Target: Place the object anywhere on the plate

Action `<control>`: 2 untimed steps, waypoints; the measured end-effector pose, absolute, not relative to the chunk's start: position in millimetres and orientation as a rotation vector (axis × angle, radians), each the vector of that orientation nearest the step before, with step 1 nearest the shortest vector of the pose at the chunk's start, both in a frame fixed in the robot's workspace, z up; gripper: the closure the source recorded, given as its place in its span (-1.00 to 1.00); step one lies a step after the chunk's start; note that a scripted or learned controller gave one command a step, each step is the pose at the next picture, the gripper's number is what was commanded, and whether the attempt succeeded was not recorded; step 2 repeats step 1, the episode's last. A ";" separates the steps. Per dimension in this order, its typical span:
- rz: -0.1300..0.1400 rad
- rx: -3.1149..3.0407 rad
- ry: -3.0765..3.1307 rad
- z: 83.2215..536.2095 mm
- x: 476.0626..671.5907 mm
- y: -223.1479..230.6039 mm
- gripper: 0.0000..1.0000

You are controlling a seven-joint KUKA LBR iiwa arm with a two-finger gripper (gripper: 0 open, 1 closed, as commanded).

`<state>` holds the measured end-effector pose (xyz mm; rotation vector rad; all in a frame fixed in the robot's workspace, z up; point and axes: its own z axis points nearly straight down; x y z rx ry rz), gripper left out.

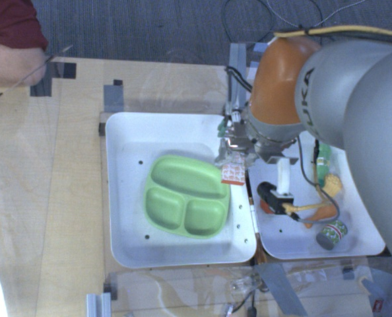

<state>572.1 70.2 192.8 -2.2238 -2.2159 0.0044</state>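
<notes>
I am hanging my gripper (233, 152) near the middle of the frame, over the right rim of the left bin (127, 243). Clenched between its fingers is a small red-and-white packet (233, 173), dangling just past the upper right edge of the green divided plate (186, 195). In the right bin (371, 243) a can (331, 233) and other small items are lying.

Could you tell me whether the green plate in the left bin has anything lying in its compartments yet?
Empty. All three compartments of the green plate show bare green; the small red-and-white object sits at its upper right rim, under the gripper.
</notes>
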 end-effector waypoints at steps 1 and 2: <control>0.004 -2.225 -2.215 193.0 572.2 69.9 -1.00; 0.004 -2.225 -2.215 193.0 572.2 69.9 -1.00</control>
